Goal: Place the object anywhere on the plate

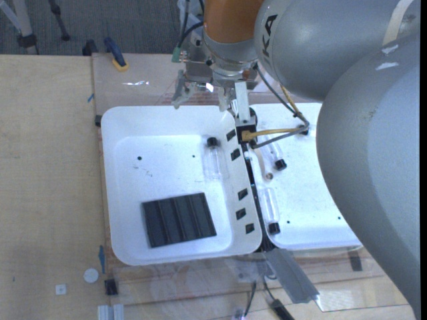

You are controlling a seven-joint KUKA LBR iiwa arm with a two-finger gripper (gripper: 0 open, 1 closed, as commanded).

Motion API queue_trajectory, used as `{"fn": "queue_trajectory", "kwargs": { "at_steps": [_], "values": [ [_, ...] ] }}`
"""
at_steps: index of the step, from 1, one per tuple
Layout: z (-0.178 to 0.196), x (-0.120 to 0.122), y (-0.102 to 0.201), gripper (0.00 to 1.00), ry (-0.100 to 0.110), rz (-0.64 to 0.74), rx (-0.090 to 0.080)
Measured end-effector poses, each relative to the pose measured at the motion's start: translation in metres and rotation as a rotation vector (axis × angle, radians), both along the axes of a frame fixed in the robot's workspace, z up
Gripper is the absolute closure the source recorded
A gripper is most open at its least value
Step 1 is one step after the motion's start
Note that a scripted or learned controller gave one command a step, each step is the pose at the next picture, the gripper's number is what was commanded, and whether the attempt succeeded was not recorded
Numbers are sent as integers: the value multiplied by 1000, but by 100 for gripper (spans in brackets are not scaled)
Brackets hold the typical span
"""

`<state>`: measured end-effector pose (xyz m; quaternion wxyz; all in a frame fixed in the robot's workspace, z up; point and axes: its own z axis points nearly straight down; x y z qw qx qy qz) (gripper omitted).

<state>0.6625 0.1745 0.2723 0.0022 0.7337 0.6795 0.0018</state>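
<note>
Left bin (120,199): a dark ribbed rectangular plate (178,219) lies flat on its floor near the front; further back, against the right wall, a clear tube with a black cap (213,157) lies lengthwise, well apart from the plate. Right bin (313,225): a second clear tube (269,207) lies beside the dividing wall, and another capped tube (274,158) lies further back. Gripper (208,93): positioned above the far rim of the left bin; whether it is released or clenched cannot be told.
</note>
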Motion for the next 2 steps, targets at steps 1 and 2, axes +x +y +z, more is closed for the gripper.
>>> {"fn": "queue_trajectory", "kwargs": {
  "at_steps": [1,2],
  "values": [
    [11,0,1,100,-5,2,0],
    [11,0,2,0,-4,3,0]
  ]
}}
